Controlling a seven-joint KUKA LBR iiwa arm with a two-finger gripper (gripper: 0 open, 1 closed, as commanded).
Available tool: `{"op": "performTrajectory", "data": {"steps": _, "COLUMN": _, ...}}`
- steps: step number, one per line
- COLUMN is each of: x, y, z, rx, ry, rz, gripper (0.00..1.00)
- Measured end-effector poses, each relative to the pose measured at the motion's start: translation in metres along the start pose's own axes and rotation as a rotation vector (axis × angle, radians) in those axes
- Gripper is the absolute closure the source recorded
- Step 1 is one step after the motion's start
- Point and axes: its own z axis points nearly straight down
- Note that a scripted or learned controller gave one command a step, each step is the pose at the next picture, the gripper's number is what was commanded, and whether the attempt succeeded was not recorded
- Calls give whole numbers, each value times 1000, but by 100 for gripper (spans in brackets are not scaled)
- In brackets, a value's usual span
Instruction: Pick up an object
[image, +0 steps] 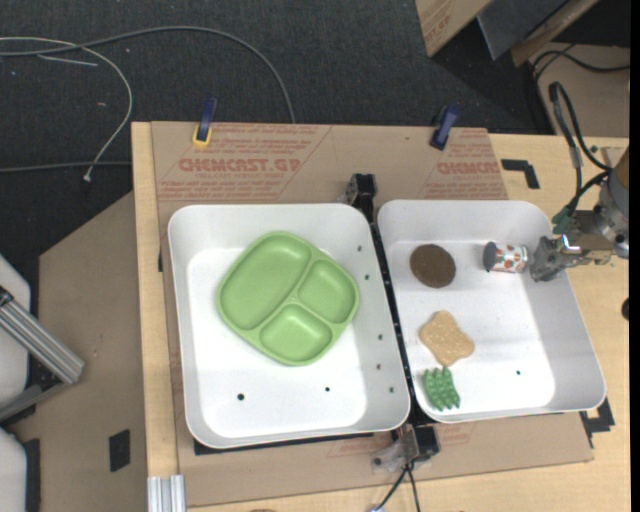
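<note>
Gripper (548, 262) at right bin's (560, 390) far right rim, beside small can (507, 258); finger state unreadable.
Can lies on its side, nearest target: centre over it, descend square, close across its narrow body, not rim.

Divided plate (288, 297) lying in left bin (200, 400); in right bin (560, 370), disc (433, 265) sitting behind toast (446, 338), can (507, 258) lying to its right.

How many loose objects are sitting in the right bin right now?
4. A brown round patty near the back left, a small can lying beside the gripper at the back right, a toast slice mid-left, and a green toy at the front left corner.
</note>
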Motion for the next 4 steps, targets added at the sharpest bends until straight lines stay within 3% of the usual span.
{"op": "performTrajectory", "data": {"steps": 2, "x": 97, "y": 14, "z": 5, "rx": 6, "ry": 3, "rz": -2, "gripper": 100}}
{"op": "performTrajectory", "data": {"steps": 3, "x": 153, "y": 40, "z": 9, "rx": 2, "ry": 2, "rz": -5, "gripper": 100}}
{"op": "performTrajectory", "data": {"steps": 4, "x": 209, "y": 49, "z": 6, "rx": 2, "ry": 3, "rz": -5, "gripper": 100}}
